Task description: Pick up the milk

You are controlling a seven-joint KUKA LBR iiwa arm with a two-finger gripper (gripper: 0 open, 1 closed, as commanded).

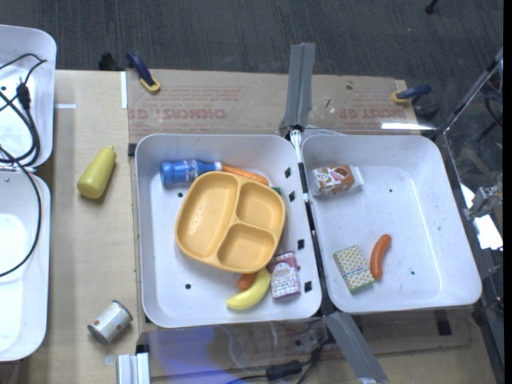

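Observation:
A blue bottle with a white cap (190, 170) lies on its side at the back of the left bin (152, 238), its cap pointing right, touching the yellow plate's far rim. A small red and white carton (285, 276) lies near the left bin's front right corner, beside a banana. A brown and white carton (336, 179) lies on its side at the back left of the right bin (432, 214). I cannot tell from the labels which of these is the milk.
A yellow divided plate (231, 221) takes up the middle of the left bin, with an orange carrot (245, 174) behind it and a banana (250, 294) in front. The right bin holds a sausage (379, 255) and a patterned box (353, 267). A yellow bottle (97, 173) and a can (110, 321) lie on the bench to the left.

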